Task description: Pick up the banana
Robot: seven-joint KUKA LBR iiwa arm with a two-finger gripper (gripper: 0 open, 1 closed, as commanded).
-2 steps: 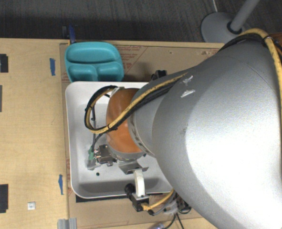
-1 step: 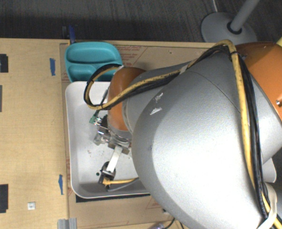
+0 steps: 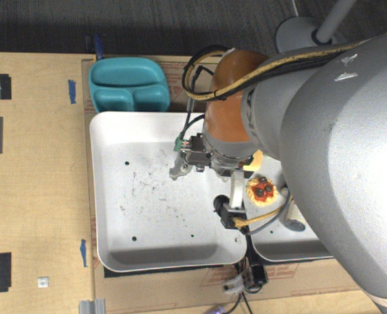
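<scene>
Banana [image 3: 256, 160]: we take it to be the yellow sliver right of centre frame, at the seam between the bins and mostly hidden under the wrist. The gripper [image 3: 182, 167] sits over the left bin [image 3: 114, 175], apart from it; whether it is open or closed we cannot tell. To do this well, we would shift right and grip across the curved body's narrow width. The peel looks smooth and matte. The bin is glossy white plastic, scuffed. A round toy [image 3: 261, 190] with a red centre lies just below.
</scene>
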